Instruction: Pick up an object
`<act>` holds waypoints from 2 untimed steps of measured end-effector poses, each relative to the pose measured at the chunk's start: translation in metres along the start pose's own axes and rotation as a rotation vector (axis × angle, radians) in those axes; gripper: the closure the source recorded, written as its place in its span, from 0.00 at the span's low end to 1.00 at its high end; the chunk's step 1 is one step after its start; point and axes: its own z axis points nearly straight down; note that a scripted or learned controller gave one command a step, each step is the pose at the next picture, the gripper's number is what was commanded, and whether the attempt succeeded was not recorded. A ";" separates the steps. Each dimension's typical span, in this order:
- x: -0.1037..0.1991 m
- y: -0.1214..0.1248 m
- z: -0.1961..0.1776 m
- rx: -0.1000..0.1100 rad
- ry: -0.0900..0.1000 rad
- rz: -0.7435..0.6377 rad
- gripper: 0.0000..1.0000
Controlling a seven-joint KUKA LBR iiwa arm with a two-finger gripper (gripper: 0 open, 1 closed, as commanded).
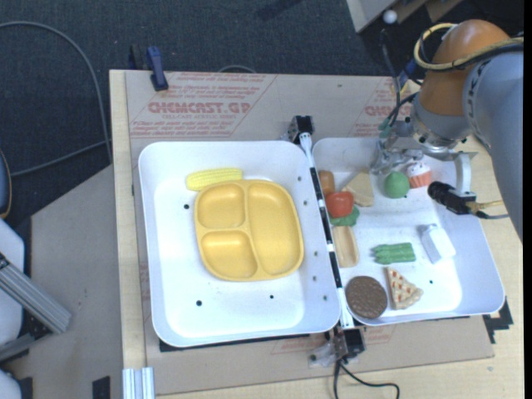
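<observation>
While the jaws [397,163] are hanging over the right bin [465,293], their opening impossible to tell, the green ball [396,184] is lying just below them, touching or nearly so, with no long axis to favour.

Bright, even overhead light, soft shadows, slightly grainy, mild edge softness.
</observation>
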 end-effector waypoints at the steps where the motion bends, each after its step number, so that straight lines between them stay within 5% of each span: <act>1: 0.000 0.000 0.000 0.001 0.000 0.000 0.00; 2: -0.023 -0.020 -0.021 0.012 0.000 0.004 0.00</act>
